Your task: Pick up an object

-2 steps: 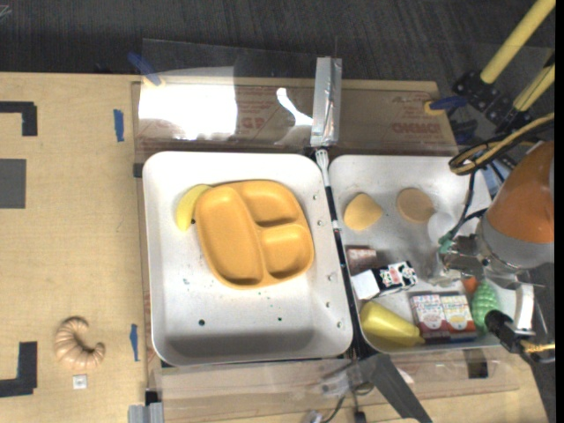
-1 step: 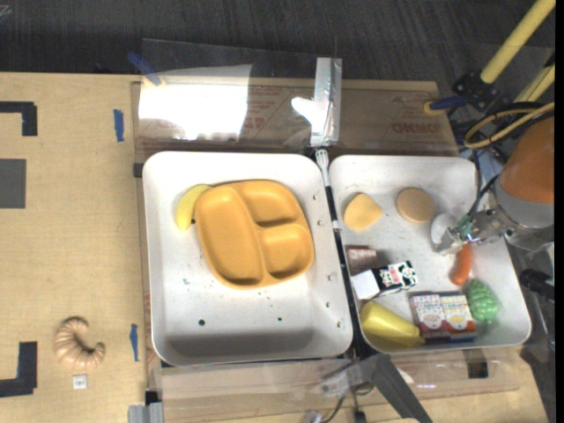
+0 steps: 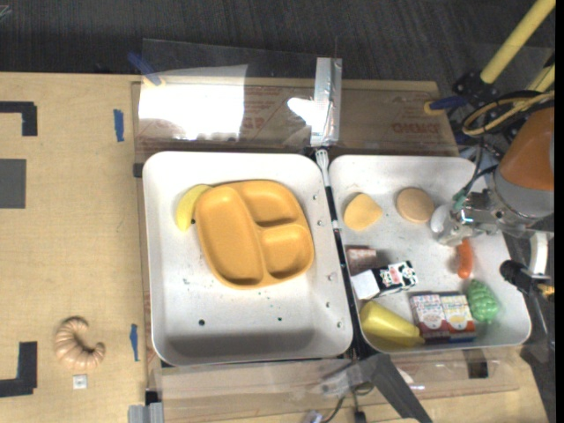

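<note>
Look first at your left bin (image 3: 167, 263): it holds an orange divided tray (image 3: 254, 232), with a yellow banana (image 3: 185, 206) tucked against the tray's left edge. Your right bin (image 3: 388, 173) carries the rest: a tan wedge (image 3: 362, 211) and a round tan bun (image 3: 415, 204) near the back, a small brown item (image 3: 360, 257), a white block (image 3: 365, 284) just beside a black-and-white printed piece (image 3: 398, 276), a yellow cone-shaped toy (image 3: 388, 322) at the front, a printed carton (image 3: 441, 314), a green knobbly toy (image 3: 481, 300) and an orange carrot (image 3: 464, 258). The gripper (image 3: 451, 220) sits low over the bin's right side, just above the carrot; you cannot tell how it is set. On the cardboard-coloured bench (image 3: 70, 236) a tan croissant-like toy (image 3: 77, 342) lies well apart from the bins. Dark carpet (image 3: 264, 7) lies beyond.
</note>
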